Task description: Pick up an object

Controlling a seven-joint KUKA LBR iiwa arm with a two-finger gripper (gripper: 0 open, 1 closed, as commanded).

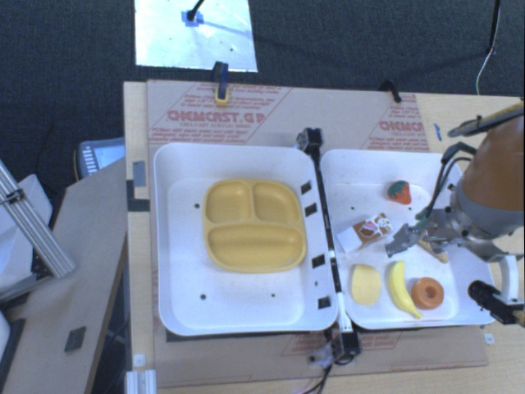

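The gripper (408, 240) hangs low over the right bin (349, 171), just above the upper tip of the banana (404, 288), and whether its fingers stand wide or narrow cannot be told from this slanted view; nothing is seen between them. Taking the banana as landmark, it lies along the bin's near edge, curved and smooth-skinned, with a pale yellow rounded piece (366, 285) just to its left and an orange ring-shaped piece (427, 292) just to its right, near enough to touch or nearly so. Beyond the banana's upper tip, toward the bin's middle, lies a small flat printed packet (371, 230), and farther back a red strawberry-like toy (399, 191). These look like moulded plastic play food, so the banana is probably light, stiff and somewhat slick; a grasp across its narrow middle, fingers square to its length, seems the soundest hold, though the close neighbours leave little room. To the banana's far left, in the left bin (176, 245), sits a yellow sectioned plate (250, 224), matte and shallow.
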